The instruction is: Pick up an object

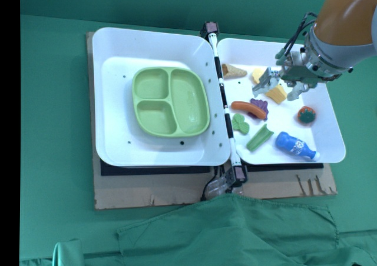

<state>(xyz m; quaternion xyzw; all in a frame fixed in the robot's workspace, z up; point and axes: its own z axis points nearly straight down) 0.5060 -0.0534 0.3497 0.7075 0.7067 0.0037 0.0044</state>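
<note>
Over the right bin, I saw the metal gripper with fingers spread, straddling a yellow cheese wedge without pinching it.

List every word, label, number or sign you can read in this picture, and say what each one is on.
No text can be read here.
Blue bottle: a pale patch that may be a label, too small and blurred to read.
Green divided plate, the white bins and the other toy foods: no visible print.
</note>
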